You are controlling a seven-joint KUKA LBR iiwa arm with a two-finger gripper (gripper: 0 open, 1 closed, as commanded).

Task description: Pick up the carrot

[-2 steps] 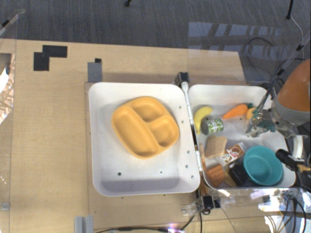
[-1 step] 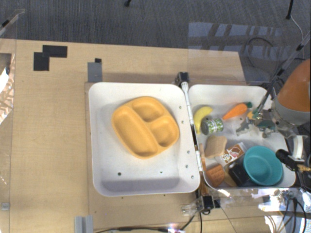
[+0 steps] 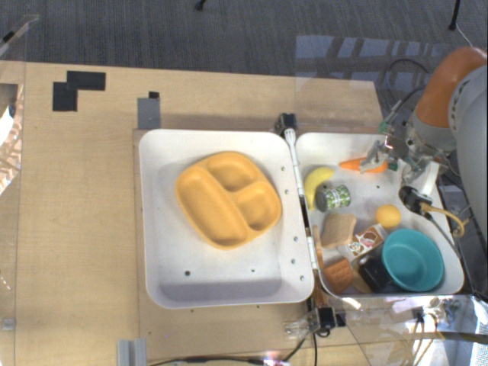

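Observation:
The carrot (image 3: 357,165) is small and orange and lies near the back wall of the right bin (image 3: 457,277), pointing left. My gripper (image 3: 381,157) sits low over its right end, at the end of the grey arm with the orange band coming in from the right. The carrot's right tip is hidden under the gripper, and I cannot tell whether it is being held or whether it is touching the bin floor.
In the right bin are a yellow fruit (image 3: 318,180), a green can (image 3: 333,197), a small orange ball (image 3: 388,216), a teal bowl (image 3: 412,260), a tan block (image 3: 339,229) and a bottle (image 3: 365,241). The left bin (image 3: 160,273) holds a yellow divided plate (image 3: 227,198).

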